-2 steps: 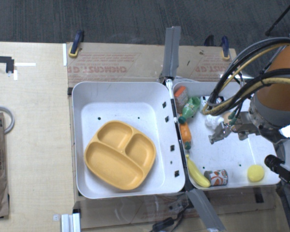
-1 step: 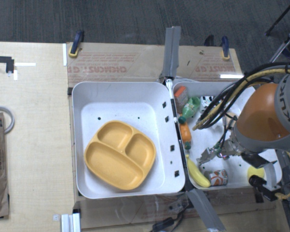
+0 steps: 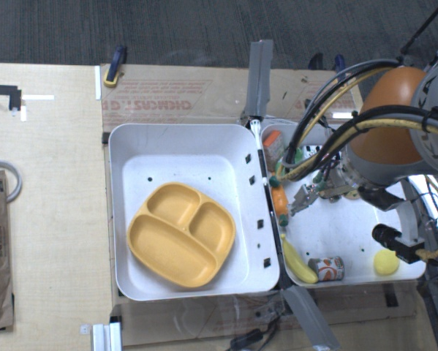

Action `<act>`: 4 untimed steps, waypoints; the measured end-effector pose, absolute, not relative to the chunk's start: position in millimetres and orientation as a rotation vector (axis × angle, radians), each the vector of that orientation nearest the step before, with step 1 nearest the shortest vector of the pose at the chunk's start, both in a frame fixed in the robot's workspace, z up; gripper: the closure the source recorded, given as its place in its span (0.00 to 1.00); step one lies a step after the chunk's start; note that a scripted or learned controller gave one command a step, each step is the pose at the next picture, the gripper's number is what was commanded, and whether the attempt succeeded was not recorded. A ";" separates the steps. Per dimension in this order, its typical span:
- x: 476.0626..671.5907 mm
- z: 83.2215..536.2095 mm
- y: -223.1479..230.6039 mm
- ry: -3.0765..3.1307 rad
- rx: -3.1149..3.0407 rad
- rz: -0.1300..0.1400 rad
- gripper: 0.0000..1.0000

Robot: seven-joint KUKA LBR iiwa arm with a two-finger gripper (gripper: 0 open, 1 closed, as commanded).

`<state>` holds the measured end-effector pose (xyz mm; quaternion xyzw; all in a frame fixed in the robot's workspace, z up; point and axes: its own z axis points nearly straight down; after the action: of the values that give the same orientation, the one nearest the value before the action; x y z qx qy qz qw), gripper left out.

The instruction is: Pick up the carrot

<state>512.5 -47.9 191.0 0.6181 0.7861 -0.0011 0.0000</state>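
Crowding carrot (image 3: 279, 201), banana (image 3: 299, 263), can (image 3: 328, 269), lemon (image 3: 386, 262)

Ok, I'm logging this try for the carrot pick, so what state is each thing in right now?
carrot: lying in the right bin by its left wall, not lifted
tool: low in the right bin, just right of the carrot
banana: lying at the front left of the right bin
can: on its side beside the banana
lemon: resting at the front right
yellow divided plate: upright in the left bin
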 end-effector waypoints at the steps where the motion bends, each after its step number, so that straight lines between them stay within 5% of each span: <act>1: 506.2 212.2 -52.6 2.355 2.079 -0.005 0.00; 2: 476.7 190.0 -4.5 2.389 2.043 -0.007 0.00; 3: 477.1 198.3 -70.7 2.395 2.034 -0.005 0.00; 4: 477.1 190.4 -26.1 2.472 1.942 -0.005 0.00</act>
<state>477.1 -26.1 190.4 0.6179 0.7863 -0.0017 -0.0010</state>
